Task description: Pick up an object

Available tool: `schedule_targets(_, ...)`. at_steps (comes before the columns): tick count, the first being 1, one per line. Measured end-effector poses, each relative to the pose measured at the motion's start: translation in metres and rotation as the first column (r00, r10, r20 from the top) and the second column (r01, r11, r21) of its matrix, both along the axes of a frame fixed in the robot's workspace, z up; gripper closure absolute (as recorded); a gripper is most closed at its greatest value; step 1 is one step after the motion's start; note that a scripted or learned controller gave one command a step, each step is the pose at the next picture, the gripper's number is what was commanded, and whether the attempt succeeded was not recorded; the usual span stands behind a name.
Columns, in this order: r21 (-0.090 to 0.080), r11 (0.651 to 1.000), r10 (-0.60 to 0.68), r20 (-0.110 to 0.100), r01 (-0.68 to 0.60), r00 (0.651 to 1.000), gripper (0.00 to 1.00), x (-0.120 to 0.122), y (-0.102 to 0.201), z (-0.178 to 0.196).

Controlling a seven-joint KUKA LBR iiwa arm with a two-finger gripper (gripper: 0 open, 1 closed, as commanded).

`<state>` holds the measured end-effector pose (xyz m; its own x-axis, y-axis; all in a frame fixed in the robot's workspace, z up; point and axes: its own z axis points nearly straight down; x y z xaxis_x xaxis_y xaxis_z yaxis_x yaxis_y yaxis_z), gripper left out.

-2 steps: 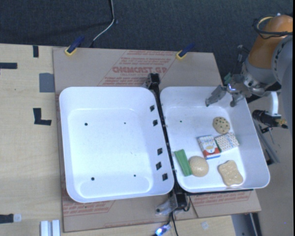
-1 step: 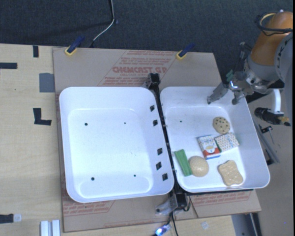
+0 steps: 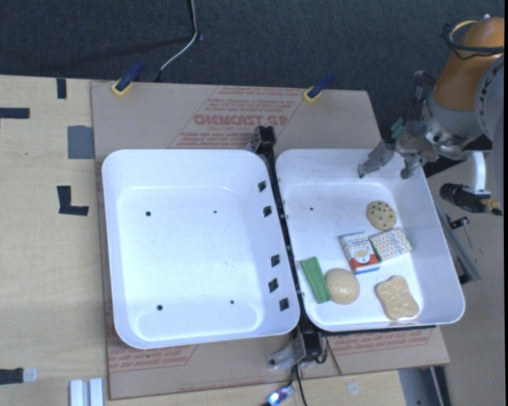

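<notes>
The gripper (image 3: 391,164) is hanging over the far rim of the right bin (image 3: 322,189), its two fingers spread apart and grasping nothing, so the pick looks barely begun: no object is lifted yet. The candidates are lying toward the right bin's near right corner: a round cookie (image 3: 380,215), a small box (image 3: 360,252), a patterned packet (image 3: 391,243), a green stick (image 3: 314,280), a pale ball (image 3: 342,286) and a tan biscuit (image 3: 397,299). The left bin (image 3: 118,227) is sitting beside it on a cardboard sheet (image 3: 229,121) clamped to the wooden bench (image 3: 34,260), with dark carpet (image 3: 85,24) beyond.
</notes>
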<state>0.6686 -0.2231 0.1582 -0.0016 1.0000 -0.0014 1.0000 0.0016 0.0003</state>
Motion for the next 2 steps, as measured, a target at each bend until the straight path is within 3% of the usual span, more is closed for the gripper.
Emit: schedule_targets(2, 0.000, 1.000, 0.000, 0.000, 0.000, 1.000, 0.00, 0.000, 0.000, 0.008)
